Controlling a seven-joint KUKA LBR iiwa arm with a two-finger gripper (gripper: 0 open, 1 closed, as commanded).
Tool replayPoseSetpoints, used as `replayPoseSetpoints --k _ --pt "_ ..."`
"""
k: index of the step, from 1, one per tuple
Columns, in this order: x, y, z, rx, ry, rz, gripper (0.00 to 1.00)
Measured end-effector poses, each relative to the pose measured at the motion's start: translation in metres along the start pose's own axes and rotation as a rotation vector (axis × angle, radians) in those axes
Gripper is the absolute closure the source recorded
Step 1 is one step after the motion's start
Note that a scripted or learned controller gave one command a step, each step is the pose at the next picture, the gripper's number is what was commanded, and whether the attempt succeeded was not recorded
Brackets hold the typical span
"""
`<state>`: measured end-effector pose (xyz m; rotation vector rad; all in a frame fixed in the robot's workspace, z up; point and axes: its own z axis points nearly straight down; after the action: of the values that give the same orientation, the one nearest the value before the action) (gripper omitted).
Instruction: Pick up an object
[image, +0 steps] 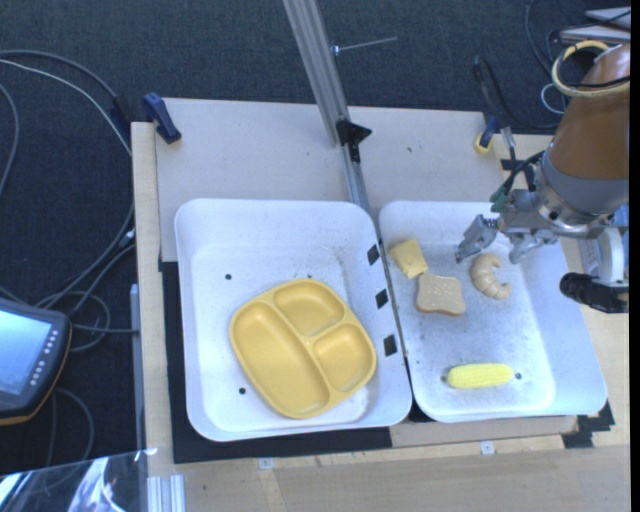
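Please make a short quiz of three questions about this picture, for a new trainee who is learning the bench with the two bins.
1. True or false: the yellow divided plate lies in the same bin as the corn cob.
2. Which item lies nearest the claw? A) the corn cob B) the croissant C) the cheese wedge
3. Fill in: the bread slice lies between the cheese wedge and the ____.

Key:
1. False. The plate is in the left bin, the corn cob in the right bin.
2. B.
3. Corn cob.
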<state>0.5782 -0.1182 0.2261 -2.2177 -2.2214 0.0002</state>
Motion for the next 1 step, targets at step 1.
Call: replayPoseSetpoints --k 1 --pt "0.0000 0.0000 0.0000 -0.001 0.000 0.001 0.00"
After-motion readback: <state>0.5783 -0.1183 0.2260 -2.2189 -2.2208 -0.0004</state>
